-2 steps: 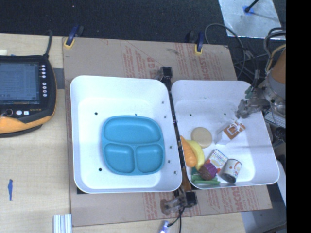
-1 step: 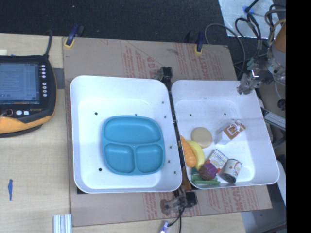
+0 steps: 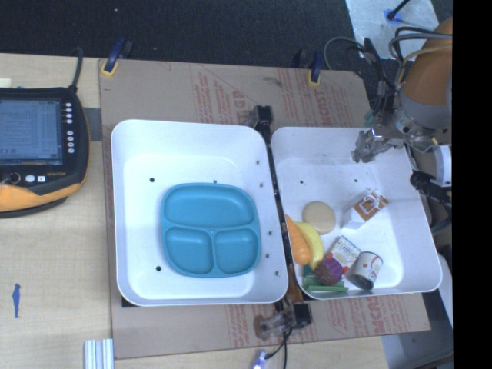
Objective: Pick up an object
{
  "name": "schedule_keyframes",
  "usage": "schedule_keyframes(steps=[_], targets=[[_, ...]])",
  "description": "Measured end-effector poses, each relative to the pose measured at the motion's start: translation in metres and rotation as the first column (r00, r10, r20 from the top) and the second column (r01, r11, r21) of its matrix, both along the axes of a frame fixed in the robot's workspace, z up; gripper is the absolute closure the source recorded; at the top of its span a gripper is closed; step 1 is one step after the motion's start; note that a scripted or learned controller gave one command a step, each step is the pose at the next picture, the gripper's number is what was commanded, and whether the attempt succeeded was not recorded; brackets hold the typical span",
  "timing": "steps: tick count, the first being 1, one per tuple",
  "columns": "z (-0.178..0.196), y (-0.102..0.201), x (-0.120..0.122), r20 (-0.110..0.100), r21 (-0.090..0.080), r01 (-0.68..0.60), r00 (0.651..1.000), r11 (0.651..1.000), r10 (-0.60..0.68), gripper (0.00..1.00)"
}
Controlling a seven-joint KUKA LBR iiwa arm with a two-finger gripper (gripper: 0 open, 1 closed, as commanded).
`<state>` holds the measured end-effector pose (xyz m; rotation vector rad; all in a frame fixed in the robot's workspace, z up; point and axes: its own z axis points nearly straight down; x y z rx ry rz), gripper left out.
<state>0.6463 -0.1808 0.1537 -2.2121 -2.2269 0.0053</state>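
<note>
pale wooden bench (image 3: pixel 54 283) under a brown cardboard sheet (image 3: pixel 231 98), two shallow white bins side by side on it.

nearest the camera, along the front wall of the right bin (image 3: pixel 415 229): a small can (image 3: pixel 367 270) lying on its side at the front right, touching a small purple-and-white packet (image 3: pixel 339 257) to its left, with a green strip (image 3: pixel 323 283) tucked against the front wall. just left of those, hard against the bin's left wall, an orange piece (image 3: pixel 297 241) beside a yellow banana (image 3: pixel 312 241). slightly further back, a round beige disc (image 3: pixel 319 216) touching the banana's top, and a small brown-and-white box (image 3: pixel 370 205), tilted, standing apart to the right.

in the left bin (image 3: pixel 131 206), a blue sectioned plate (image 3: pixel 210 229), flat, roughly central, three compartments showing.

further back, over the far right corner of the right bin: gripper (image 3: pixel 366 146) hanging low above bare white floor, well apart from every object, nothing between its tips. whether open or closed cannot be told at this size. behind it, grey wrist and orange band of the arm (image 3: pixel 427 83) rising toward the right edge, cables looping above.

at the far left, off the cardboard, a teach pendant (image 3: pixel 38 148) with a lit screen. beyond the bench, dark floor (image 3: pixel 192 6).
</note>
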Motion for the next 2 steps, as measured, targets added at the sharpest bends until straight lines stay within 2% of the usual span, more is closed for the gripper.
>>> schedule_keyframes(steps=[1, 2], targets=[[-0.012, 0.044, -0.014, 0.0, -0.001, 0.0, 1.0, 1.0, 0.0, 1.0], [0.001, 0.03, -0.065, 0.0, -0.002, 0.002, 1.0, 1.0, -0.002, 1.0]])
